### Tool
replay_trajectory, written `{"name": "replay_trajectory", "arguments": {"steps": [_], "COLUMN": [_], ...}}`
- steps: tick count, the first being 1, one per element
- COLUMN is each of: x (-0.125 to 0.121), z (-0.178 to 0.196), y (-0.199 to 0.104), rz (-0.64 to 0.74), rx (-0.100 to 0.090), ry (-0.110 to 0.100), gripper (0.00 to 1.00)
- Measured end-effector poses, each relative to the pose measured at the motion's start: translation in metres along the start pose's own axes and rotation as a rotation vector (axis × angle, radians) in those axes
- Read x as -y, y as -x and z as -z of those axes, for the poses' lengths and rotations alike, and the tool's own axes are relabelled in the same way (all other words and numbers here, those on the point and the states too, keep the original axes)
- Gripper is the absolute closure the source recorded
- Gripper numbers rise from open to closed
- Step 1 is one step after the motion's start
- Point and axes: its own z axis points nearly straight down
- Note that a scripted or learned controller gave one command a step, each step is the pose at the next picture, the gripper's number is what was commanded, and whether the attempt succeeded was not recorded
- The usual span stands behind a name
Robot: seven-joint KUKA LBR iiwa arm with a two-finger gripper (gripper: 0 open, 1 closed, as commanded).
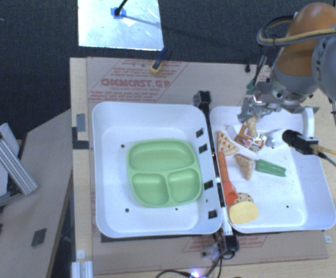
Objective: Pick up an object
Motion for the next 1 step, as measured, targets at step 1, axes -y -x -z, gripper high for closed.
{"name": "replay_trajectory", "arguments": {"steps": [1], "x": [-0.0047], "z": [0.0176], "y": [0.0088], "rz": [-0.003], "rx": [0.000], "ry": [0.001], "gripper": [1.00]}}
